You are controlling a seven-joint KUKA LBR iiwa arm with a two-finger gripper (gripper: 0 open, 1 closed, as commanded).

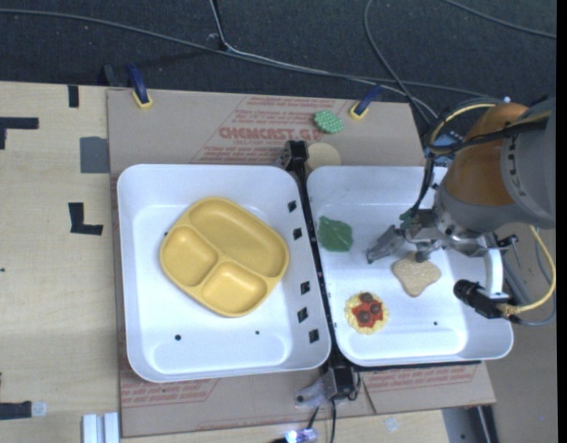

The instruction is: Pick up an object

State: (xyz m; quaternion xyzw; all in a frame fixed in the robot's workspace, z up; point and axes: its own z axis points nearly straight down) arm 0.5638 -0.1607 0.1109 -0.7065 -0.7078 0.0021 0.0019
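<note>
In the right bin point(468, 340), the hand point(404, 245), whose state I cannot tell, sits touching the toast slice's point(416, 276) far edge; green leaf point(336, 234) lies leftward.

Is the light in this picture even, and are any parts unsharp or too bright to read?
In the camera view, light is soft and fairly even; the white bins look bright but keep their edges, with faint shadows under the yellow tray. The gripper and the arm are slightly blurred, as are the small food items; the dark floor at the top loses detail.
</note>
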